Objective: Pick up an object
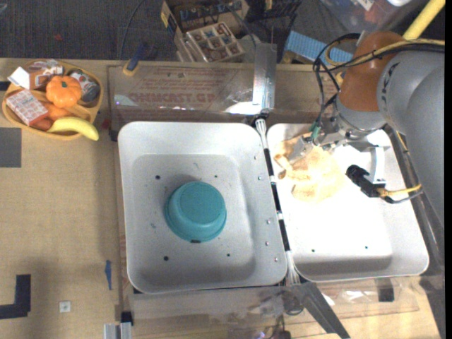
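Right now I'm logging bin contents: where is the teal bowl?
The teal bowl sits upside down near the middle of the left bin, left of the divider between the bins.

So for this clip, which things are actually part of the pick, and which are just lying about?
In play:
gripper, over the right bin
pale yellow objects under it
teal bowl in the left bin

Lying about:
fruit basket at far left
box of parts behind the bins

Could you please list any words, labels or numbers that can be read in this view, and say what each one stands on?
None can be read for certain.
Clear box behind the left bin: faint reddish lettering, too blurred to read.
Packets in the fruit basket: print too small.
Teal bowl: no marking visible.
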`<action>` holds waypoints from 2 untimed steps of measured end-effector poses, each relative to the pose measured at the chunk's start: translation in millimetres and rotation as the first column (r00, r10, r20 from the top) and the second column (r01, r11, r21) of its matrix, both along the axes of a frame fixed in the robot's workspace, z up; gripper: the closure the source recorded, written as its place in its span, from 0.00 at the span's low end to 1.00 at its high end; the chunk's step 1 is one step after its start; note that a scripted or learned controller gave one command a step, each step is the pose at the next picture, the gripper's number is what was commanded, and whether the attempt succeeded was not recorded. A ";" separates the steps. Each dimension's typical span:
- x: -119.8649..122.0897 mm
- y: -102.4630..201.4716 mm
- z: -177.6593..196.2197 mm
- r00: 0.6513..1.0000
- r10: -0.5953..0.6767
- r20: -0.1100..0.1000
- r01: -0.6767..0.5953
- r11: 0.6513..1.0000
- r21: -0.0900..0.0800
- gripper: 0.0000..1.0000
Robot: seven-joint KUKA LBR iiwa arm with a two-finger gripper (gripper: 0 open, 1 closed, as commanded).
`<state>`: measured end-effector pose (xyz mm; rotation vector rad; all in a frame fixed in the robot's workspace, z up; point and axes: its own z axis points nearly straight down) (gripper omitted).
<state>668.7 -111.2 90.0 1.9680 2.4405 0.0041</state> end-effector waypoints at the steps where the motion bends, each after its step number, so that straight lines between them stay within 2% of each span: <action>1: 2.0 0.0 12.9 1.000 0.003 0.007 -0.003 1.000 -0.004 1.00; 2: -1.2 31.2 95.7 0.979 0.204 -0.002 -0.204 0.979 0.000 1.00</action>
